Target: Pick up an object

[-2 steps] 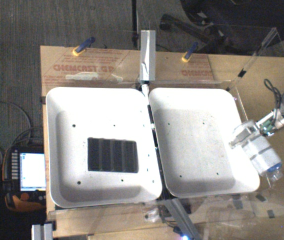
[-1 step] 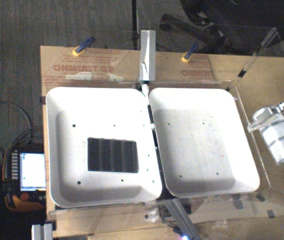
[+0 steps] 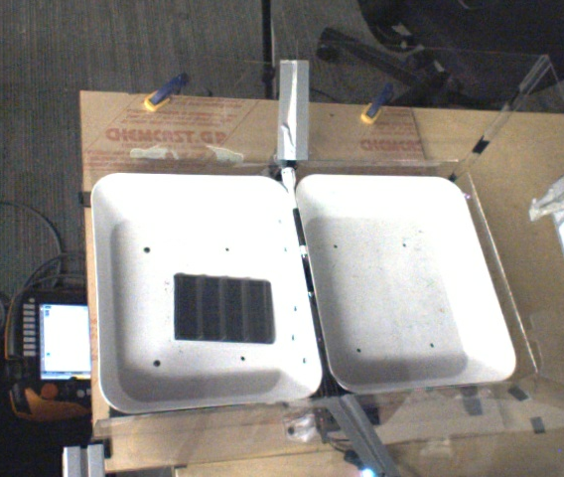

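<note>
A dark, ribbed rectangular object (image 3: pixel 223 309) lies flat in the left white bin (image 3: pixel 123 217), a little below that bin's middle. The right white bin (image 3: pixel 401 276) sits beside it, touching along the centre seam.
Both bins rest on a brown bench board (image 3: pixel 212 137) held by blue-and-yellow clamps (image 3: pixel 165 91) at the back. An upright metal post (image 3: pixel 293 112) stands behind the seam. A clear panel (image 3: pixel 505 117) edges the right side. A handheld pendant with a lit screen (image 3: pixel 59 341) lies at the left.
</note>
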Available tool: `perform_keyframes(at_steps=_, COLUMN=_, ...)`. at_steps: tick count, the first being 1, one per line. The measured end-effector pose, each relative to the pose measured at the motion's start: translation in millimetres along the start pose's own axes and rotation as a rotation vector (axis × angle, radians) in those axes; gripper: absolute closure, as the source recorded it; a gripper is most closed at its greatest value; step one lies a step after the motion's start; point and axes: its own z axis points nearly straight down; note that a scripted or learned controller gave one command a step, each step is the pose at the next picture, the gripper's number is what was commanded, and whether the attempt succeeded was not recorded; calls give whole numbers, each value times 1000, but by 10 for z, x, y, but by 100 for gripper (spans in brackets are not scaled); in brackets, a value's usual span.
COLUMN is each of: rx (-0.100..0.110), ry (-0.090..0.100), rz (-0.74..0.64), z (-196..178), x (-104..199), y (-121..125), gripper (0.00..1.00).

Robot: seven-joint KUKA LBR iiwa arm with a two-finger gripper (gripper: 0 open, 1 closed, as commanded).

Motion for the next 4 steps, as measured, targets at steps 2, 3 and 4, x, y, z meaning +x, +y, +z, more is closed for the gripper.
perform_keyframes(at_steps=2, rx=6, ry=4, rz=233, z=2366, x=656, y=-67, gripper=0)
perform_keyframes(at_steps=3, rx=8, ry=4, rz=234, z=2282, x=653, y=-64, gripper=100)
perform_keyframes(at_steps=4, rx=3, ry=0, rz=312, z=994, x=1142, y=-87, gripper=100)
